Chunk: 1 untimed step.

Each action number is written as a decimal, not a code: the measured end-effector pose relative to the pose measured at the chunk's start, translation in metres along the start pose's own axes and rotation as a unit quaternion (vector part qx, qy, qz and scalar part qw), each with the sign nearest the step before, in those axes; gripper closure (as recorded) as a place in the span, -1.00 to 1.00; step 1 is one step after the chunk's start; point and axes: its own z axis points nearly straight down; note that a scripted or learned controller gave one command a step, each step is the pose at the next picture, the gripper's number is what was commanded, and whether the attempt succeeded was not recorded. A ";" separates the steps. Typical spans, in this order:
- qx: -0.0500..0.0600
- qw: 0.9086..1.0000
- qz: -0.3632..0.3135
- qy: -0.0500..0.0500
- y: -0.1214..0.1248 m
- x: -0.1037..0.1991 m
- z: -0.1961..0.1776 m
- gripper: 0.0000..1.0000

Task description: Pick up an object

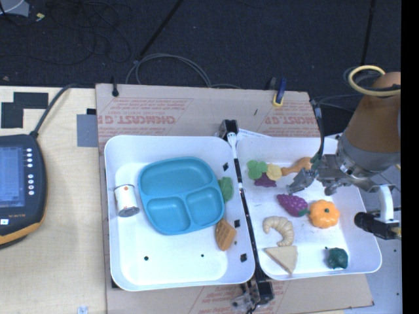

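End effector (302, 183) low in right white bin (366, 263), frame centre-right, just above purple plastic grape bunch (292, 204); grip state cannot be told. Nothing visibly lifted; pick not yet done.

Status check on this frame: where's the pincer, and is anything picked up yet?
Pincer low in right bin, above purple grapes. Nothing seen held. Orange pumpkin and croissant crowd close by.
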 end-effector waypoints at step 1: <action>0.000 1.000 -0.001 0.001 0.008 -0.021 0.113 -1.00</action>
